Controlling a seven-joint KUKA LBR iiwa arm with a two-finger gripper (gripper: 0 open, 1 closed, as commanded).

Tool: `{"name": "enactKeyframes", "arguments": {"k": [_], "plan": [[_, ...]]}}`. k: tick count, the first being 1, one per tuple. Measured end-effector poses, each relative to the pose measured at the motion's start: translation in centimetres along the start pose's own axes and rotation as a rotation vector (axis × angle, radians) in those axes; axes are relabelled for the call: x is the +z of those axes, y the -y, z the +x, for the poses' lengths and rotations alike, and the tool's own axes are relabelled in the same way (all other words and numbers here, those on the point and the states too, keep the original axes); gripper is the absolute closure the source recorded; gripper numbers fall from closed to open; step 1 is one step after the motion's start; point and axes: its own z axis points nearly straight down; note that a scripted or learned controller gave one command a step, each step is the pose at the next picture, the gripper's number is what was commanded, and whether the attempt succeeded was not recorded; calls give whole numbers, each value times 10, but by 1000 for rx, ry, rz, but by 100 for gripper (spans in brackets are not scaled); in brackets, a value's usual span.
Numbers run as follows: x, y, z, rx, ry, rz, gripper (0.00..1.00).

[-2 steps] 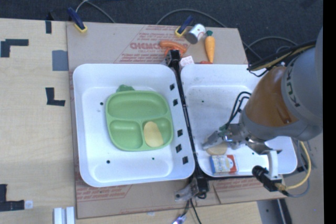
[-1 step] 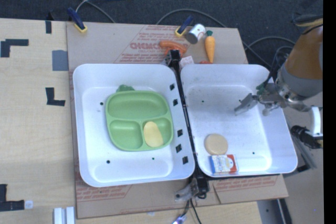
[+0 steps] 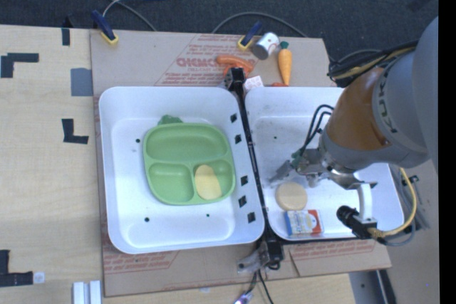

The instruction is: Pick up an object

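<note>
In the right bin (image 3: 274, 117) a round tan cookie-like piece (image 3: 291, 196) lies near the front, with a small blue and white packet (image 3: 303, 223) just in front of it. My gripper (image 3: 299, 169) hangs low over the bin floor, directly behind the tan piece and very close to it. Its dark fingers point left and down. Nothing shows between them. The left bin (image 3: 117, 117) holds a green divided plate (image 3: 187, 160) with a yellow piece (image 3: 207, 182) in its front right compartment.
The grey arm with its orange band (image 3: 360, 117) covers the right bin's right half. Behind the bins on the cardboard lie a toy carrot (image 3: 284, 64), an orange item (image 3: 235, 62), a small white can (image 3: 266, 45) and yellow-blue clamps (image 3: 104, 26). Black clips line the divider between the bins.
</note>
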Motion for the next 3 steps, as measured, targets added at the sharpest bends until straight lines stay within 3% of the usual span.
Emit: {"name": "enactKeyframes", "arguments": {"k": [1, 2, 3], "plan": [[-78, -122, -59, 1, 4, -5, 0], [-31, -46, -43, 1, 1, 0, 0], [22, 15, -6, 3, 0, -4, 0]]}}
